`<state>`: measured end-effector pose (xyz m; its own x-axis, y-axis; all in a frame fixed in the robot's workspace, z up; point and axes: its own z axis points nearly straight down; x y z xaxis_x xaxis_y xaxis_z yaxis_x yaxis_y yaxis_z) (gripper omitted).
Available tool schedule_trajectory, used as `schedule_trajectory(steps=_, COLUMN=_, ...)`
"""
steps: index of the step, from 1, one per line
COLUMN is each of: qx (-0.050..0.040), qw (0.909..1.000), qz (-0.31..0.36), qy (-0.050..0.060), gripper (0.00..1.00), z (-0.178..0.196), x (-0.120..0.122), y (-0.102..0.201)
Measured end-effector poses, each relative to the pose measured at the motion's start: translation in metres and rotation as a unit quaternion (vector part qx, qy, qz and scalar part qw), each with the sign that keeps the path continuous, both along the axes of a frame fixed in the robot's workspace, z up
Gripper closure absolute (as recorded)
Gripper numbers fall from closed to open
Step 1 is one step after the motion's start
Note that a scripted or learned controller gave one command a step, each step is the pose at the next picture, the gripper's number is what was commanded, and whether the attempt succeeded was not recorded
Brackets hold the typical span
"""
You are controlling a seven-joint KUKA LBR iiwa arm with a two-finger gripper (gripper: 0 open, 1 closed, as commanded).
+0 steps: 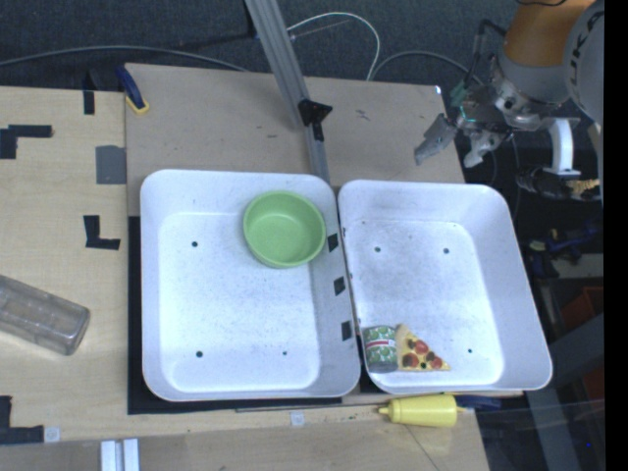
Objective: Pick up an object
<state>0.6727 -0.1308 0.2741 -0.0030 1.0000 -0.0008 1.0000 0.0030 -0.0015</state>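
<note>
Green round plastic bowl sits well down-left of the claw, which hovers beyond the bins, seemingly released and grasping nothing.

This looks like a robotics lab, not a home. A plain wooden bench carries two white bins on a black mat, with black tape marks on its surface. Loose cables run over a dark carpet floor, and a metal pole rises over the bench.
</note>
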Motion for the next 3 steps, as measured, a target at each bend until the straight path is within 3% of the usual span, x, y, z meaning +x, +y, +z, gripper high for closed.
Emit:
schedule_trajectory(steps=1, qx=-0.0003, qw=1.0, qz=0.0, qy=0.0, gripper=0.0, z=0.0, x=0.0, y=0.0)
schedule_trajectory(steps=3, qx=-0.0002, qw=1.0, qz=-0.001, qy=0.002, gripper=0.0, z=-0.104, x=0.002, y=0.002)
